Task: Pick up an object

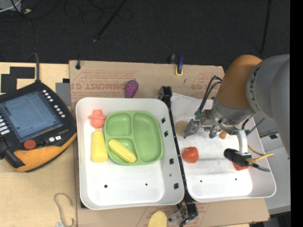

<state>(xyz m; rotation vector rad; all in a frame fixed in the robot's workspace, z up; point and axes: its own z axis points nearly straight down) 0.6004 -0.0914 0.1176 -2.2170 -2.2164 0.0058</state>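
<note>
Tomato (190,154) lies loose in the right bin (265,188), well apart from the walls, so I can come straight down on it. My gripper (203,128) hangs just above and behind it; whether it is spread, I cannot tell.

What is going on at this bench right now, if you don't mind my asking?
A robot arm reaches in from the right over the right bin, above a red tomato. Nothing looks picked up yet. The left bin holds a green plate with a corn cob, plus a yellow bottle alongside.
</note>
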